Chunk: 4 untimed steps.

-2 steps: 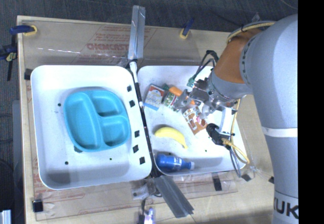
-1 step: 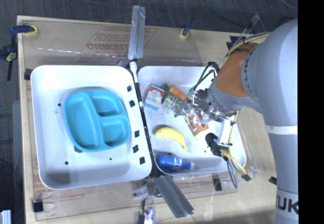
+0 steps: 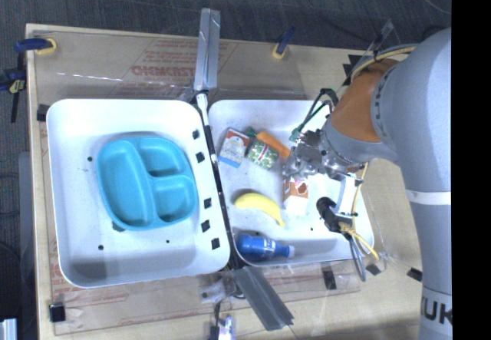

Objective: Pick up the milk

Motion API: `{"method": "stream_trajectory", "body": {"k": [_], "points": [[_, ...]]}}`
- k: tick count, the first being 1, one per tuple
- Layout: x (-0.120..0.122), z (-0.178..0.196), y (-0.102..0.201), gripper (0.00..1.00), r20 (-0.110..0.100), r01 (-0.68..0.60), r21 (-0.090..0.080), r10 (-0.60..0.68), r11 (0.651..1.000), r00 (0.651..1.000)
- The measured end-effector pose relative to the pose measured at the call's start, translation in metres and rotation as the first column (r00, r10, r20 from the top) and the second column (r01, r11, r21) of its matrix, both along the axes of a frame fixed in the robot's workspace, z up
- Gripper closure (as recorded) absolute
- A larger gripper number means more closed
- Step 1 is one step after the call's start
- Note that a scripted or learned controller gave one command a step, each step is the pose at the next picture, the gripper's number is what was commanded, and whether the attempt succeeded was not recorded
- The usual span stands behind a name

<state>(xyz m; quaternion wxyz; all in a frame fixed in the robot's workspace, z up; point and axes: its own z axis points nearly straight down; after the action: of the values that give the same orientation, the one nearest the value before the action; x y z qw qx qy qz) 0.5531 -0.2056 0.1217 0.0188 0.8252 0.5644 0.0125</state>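
Observation:
The milk (image 3: 296, 194) is a small white carton with an orange-red face. It stands in the right bin (image 3: 349, 242), just right of the banana (image 3: 259, 206). My gripper (image 3: 301, 170) hangs directly over the carton's far end and hides its top. The grey arm with its orange band comes in from the right above the bin's right wall. I cannot make out whether the carton is gripped.
In the right bin also lie a second small carton (image 3: 232, 146), a green and red pack (image 3: 261, 153), an orange carrot (image 3: 274, 143) and a blue bottle (image 3: 263, 248). The left bin (image 3: 69, 246) holds a blue divided tray (image 3: 147, 181).

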Motion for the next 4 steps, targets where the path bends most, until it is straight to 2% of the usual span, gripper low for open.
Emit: {"method": "stream_trajectory", "body": {"k": [1, 2, 3, 4], "points": [[-0.039, 0.088, 0.06, 1.0, -0.044, 0.062, 0.018, -0.061, 0.998, 0.997], [-0.052, 0.176, 0.102, 1.0, -0.042, -0.097, 0.016, 0.098, 0.995, 0.994], [-0.052, 0.176, 0.102, 0.0, -0.043, -0.097, 0.017, 0.097, 0.995, 0.994], [-0.047, 0.099, 0.055, 0.0, -0.047, -0.116, 0.017, 0.117, 0.993, 0.992]]}}
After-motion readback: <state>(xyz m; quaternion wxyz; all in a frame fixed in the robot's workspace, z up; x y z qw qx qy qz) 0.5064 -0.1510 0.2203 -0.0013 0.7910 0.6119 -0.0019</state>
